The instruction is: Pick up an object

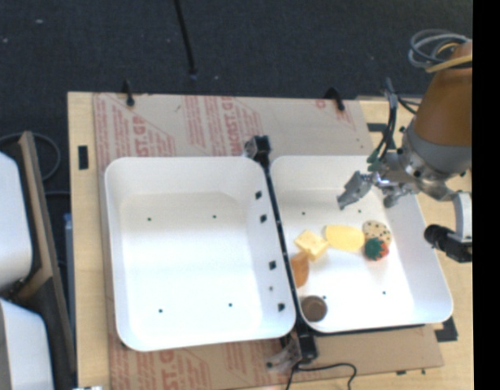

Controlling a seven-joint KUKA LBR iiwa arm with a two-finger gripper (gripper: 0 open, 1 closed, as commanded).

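Up at the right bin's (pixel 420 295) far right portion, the gripper (pixel 357 189) hangs over bare white floor, its grey fingers pointing left and a little toward the near side; whether they are parted or closed cannot be made out from this slanted look, and nothing shows between them. Below it in the view, toward the near side, lies a loose cluster of small objects. Closest is a pale yellow oval piece (pixel 345 236), its long axis running roughly left to right, just beside a yellow block (pixel 311 244) on its left. On its right sit a speckled round thing (pixel 377 231) and a red and green ball (pixel 375 249), touching or nearly so. Farther off, by the divider between the bins, are an orange piece (pixel 299 268) and a brown disc (pixel 314 308). So any likely target lies nearward of the claw, the oval piece almost directly so. The left bin (pixel 119 218) holds nothing visible.
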